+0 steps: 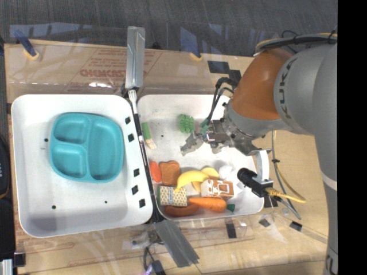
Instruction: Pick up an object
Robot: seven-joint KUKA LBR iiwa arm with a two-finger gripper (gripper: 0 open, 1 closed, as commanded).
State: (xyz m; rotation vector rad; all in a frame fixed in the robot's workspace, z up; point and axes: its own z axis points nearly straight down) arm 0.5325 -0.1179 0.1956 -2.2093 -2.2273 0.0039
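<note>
My gripper (194, 140) hangs over the middle of the right bin (166, 105), above bare white floor. It is open with nothing between its fingers. A green leafy toy (184, 122) lies just up and left of it. A green and white stick (147, 135) rests by the bin's left wall. Along the near side lies a pile: a brown bread slice (169, 171), a yellow banana (192, 179), a lemon (211, 172), a printed box (218, 188), a carrot (207, 204) and a checked packet (172, 196).
The left bin (28, 171) holds a teal divided plate (87, 146). A black-clipped divider (139, 153) separates the two bins. The arm's orange band (261, 90) and grey body cover the right bin's far right corner, with cables (284, 196) trailing beside it.
</note>
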